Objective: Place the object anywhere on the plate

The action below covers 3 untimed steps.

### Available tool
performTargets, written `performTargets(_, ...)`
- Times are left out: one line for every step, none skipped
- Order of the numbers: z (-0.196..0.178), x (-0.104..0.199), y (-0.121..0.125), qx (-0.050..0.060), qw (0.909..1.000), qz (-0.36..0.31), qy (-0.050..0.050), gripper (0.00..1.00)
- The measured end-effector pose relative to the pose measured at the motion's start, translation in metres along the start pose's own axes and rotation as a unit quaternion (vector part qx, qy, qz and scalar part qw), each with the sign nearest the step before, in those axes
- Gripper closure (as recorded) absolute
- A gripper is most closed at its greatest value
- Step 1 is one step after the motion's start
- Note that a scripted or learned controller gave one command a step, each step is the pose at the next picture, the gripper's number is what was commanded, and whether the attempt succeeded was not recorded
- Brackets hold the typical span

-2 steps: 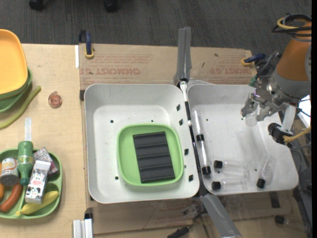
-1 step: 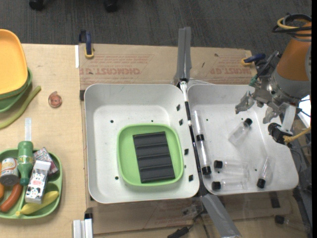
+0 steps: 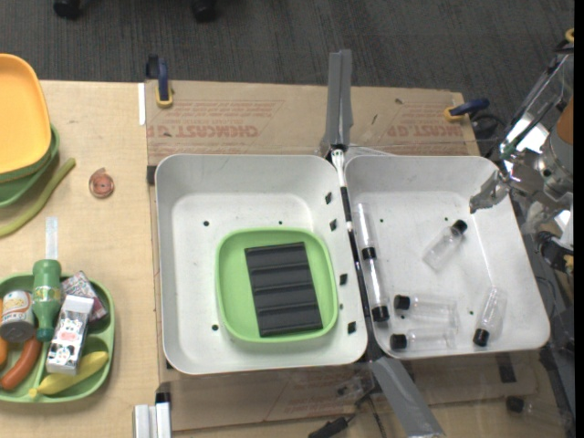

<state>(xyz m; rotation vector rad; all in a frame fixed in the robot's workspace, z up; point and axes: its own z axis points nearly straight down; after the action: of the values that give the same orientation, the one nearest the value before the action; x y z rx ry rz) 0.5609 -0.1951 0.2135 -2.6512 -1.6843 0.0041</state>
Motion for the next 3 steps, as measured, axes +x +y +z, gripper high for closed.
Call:
performTargets(-0.032,-0.032,-0.024,0.000,0.9993,0.038,0.000,0.00)
performTargets(-0.074,-0.048,-0.056,0.000,0.9986,0.052,0.000,0.00)
performTargets(-0.099,-0.051,-0.068,0.000,0.9955,0.095,0.000,0.00)
